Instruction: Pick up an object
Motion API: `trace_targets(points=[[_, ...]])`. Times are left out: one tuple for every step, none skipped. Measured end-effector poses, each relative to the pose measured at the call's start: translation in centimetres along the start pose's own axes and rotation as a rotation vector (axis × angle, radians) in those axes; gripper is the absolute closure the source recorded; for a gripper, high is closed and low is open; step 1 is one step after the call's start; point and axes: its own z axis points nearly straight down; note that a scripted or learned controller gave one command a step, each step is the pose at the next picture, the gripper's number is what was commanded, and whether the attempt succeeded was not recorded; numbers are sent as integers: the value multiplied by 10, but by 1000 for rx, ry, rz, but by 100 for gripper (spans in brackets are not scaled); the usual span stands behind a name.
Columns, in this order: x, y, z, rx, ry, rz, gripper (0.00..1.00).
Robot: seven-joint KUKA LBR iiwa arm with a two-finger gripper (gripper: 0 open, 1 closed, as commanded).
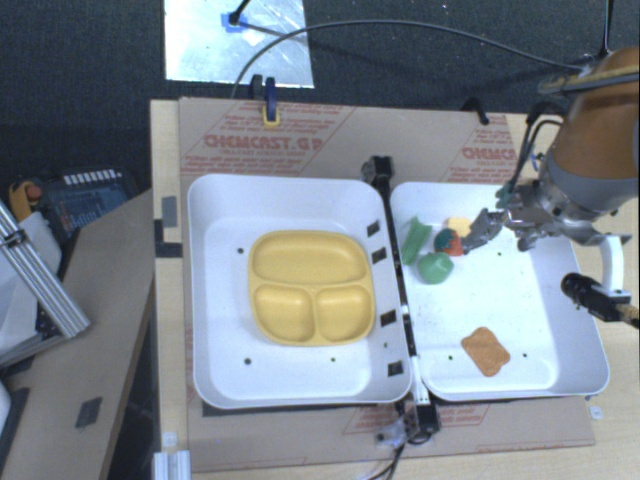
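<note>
Cardboard covers the surface (pixel 300 133) under two white bins; the left bin (pixel 215 268) holds a yellow tray (pixel 305 286); the right bin (pixel 560 338) holds green pieces (pixel 425 253), a small orange piece (pixel 450 243) and a tan piece (pixel 486 350); the gripper (pixel 482 226) hangs just beside the orange piece, its state unclear.

green pieces (pixel 425 253), tan cracker (pixel 486 351), right bin (pixel 570 368)

The arm's rounded orange band (pixel 598 133) sits above a smooth grey wrist segment (pixel 590 190). Below that hangs a cluster of dull metal brackets and fittings, tapering to the small grey metal claw (pixel 484 227). A thin dark cable loops beside the wrist.
</note>
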Motion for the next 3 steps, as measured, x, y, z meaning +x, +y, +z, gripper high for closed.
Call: trace_targets(points=[[0, 2, -7, -13, -1, -2, 0], [2, 6, 36, -9, -1, 0, 0], [-5, 2, 94, -9, -1, 1, 0]])
